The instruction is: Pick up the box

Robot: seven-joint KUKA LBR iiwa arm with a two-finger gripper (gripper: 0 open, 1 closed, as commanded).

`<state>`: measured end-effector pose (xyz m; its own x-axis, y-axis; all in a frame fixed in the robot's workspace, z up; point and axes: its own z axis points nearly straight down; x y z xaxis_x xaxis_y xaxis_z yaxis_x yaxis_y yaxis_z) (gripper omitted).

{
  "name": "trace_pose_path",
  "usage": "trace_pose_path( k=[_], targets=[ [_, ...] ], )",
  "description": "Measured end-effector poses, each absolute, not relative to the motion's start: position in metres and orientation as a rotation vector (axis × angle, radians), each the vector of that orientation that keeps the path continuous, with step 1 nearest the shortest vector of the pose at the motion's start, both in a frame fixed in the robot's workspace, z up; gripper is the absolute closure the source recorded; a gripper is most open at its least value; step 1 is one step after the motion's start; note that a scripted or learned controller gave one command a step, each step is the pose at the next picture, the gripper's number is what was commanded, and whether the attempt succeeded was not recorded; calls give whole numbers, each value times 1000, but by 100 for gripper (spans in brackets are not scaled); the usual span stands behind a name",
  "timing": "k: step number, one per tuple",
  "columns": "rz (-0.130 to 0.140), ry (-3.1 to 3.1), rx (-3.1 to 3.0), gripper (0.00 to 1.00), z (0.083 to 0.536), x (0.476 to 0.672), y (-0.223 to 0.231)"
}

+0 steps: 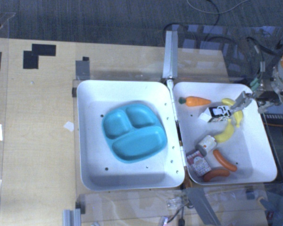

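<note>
**Camera view: gripper hanging over the right bin**

Two bins are sitting side by side. One blue tray [134, 136] is lying in the left bin [87, 164]. The right bin [266, 166] is holding one carrot [197, 101], one banana [230, 126], two sausages [225, 160], one small can [206, 143] and one box [198, 164], which is lying near the front left corner. The gripper [239, 102] is hovering over a black-and-white object [220, 111]; whether it is gripping anything, I cannot tell.
</note>
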<state>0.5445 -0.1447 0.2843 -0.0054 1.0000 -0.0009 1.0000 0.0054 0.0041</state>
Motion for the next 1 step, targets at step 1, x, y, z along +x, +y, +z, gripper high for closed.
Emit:
trace_pose_path(
  k=[1],
  targets=[
    [3,2297,2139,0,197,494,-167]
  ],
)
